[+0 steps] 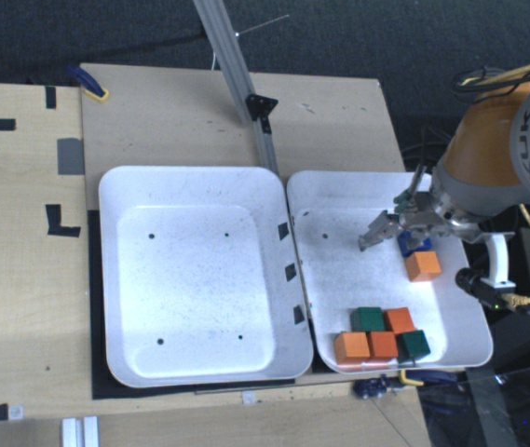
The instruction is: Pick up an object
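Note:
The right bin (339, 203) holds several small blocks. An orange block (423, 265) lies by its right wall, with a blue block (415, 244) touching it from above. My gripper (393, 214) hovers over the bin's upper right, just left of the blue block. Its fingers are spread open with nothing between them, one fingertip (369, 241) pointing down-left over bare bin floor. At the bin's front edge sits a cluster: a green block (369, 318), an orange block (400, 320), two orange blocks (351, 345) (382, 345) and a dark green block (414, 345).
The left bin (190, 277) lies alongside, sharing a raised rim with the right one. A grey metal pole (232, 54) slants across the bench behind the bins. The arm's orange band (488, 142) stands at the right edge.

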Tool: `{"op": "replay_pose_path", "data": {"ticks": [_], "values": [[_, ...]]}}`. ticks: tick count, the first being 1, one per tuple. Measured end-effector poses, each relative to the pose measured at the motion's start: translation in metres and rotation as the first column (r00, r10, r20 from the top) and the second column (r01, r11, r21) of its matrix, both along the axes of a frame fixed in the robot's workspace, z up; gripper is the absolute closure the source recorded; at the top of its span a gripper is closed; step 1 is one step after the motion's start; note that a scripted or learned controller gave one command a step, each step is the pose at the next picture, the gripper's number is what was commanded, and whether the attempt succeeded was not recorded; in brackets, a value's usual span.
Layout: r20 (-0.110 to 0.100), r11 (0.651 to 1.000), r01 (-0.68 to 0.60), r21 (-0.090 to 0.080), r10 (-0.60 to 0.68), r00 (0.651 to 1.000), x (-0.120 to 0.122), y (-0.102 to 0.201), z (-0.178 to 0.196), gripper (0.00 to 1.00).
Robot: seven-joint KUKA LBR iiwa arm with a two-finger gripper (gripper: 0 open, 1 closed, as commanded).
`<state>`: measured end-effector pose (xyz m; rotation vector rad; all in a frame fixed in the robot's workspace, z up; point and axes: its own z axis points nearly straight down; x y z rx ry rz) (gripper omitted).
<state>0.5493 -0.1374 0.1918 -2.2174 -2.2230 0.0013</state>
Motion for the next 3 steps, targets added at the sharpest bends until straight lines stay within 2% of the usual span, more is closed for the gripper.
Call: {"op": "replay_pose_path", "data": {"ticks": [1,2,3], "values": [[0.000,1.000,0.000,0.000,0.000,1.000,0.000,0.000,0.000,0.00],[-0.005,1.000,0.002,-0.001,-0.002,1.000,0.001,-0.009,-0.050,0.00],[-0.001,1.000,0.001,-0.002,-0.001,1.000,0.000,-0.008,-0.102,0.00]]}}
